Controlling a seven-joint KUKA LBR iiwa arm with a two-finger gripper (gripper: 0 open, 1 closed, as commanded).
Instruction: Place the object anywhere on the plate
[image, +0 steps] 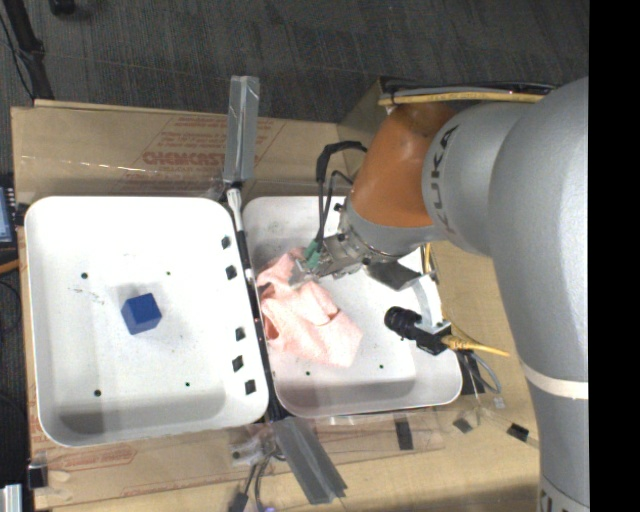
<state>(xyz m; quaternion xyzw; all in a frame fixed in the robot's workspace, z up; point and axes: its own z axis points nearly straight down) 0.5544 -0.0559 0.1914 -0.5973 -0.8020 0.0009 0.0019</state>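
Note:
A small blue cube (142, 312) lies in the left white bin (60, 240), left of its middle. A crumpled pink cloth (308, 318) lies in the right white bin (400, 385), against its left wall. My gripper (314, 259) is low over the cloth's upper edge, where the cloth bunches up against it. The wrist and the orange band (395, 185) hide the gripper's upper part, and the contact with the cloth is too small to make out.
The grey arm (520, 220) covers the right bin's right side and the bench beyond. A black cable fitting (415, 330) sits over the right bin, right of the cloth. A metal divider rail (242, 130) runs between the bins.

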